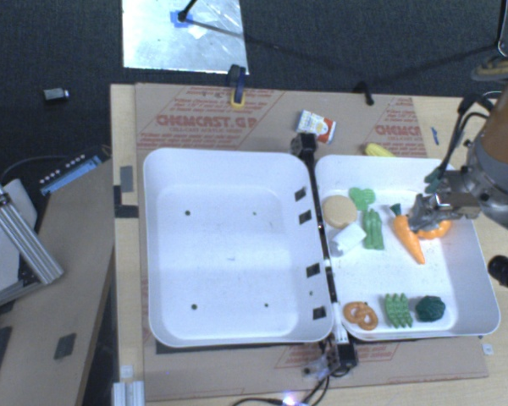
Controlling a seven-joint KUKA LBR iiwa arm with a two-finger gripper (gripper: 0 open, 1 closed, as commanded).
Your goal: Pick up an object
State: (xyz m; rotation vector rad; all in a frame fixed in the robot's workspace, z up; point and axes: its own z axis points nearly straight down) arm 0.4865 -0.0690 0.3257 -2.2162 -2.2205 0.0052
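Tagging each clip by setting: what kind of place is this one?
Probably a robotics lab grasping bench: two white bins on a cardboard sheet, toy food such as a carrot and pretzel, the gripper hanging over them.

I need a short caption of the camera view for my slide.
Gripper over a toy carrot in the right bin, among other toy foods.
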